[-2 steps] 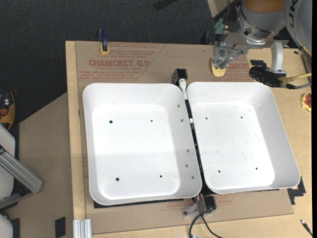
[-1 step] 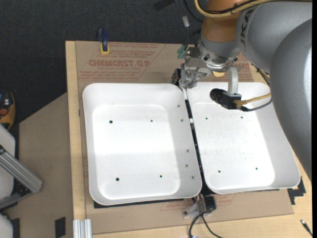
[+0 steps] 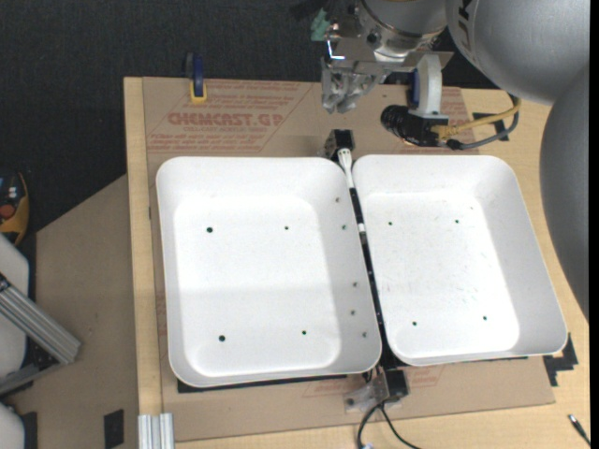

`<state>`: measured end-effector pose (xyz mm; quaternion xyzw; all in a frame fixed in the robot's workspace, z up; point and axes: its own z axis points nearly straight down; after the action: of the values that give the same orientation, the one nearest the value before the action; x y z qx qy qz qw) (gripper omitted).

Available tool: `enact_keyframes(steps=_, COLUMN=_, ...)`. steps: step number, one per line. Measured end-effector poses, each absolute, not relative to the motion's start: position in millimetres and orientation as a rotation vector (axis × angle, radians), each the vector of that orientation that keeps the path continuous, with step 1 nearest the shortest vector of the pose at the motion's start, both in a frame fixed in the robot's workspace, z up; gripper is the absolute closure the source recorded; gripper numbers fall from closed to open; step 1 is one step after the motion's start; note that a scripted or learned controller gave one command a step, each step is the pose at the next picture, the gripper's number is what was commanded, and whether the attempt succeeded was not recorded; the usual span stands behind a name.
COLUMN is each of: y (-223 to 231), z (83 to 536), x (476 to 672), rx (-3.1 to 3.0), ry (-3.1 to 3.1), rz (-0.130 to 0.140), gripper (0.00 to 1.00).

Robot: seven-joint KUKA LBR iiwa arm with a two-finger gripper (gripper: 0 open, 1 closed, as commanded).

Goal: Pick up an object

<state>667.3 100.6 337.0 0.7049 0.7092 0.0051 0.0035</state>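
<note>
**Claw above the far edge of the bins**

The grey metal two-finger claw (image 3: 344, 96) hung over the brown cardboard-covered worktop (image 3: 243, 120), beyond the two shallow white plastic bins (image 3: 178, 251). Whether it was open could not be told; apparently nothing sat in it. No object to pick was discernible.
</note>
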Motion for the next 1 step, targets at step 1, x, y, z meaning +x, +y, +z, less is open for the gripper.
enact_keyframes(steps=1, y=174.3, z=278.4, x=653.8, rx=2.219, ry=2.232, rz=-0.006, gripper=1.0)
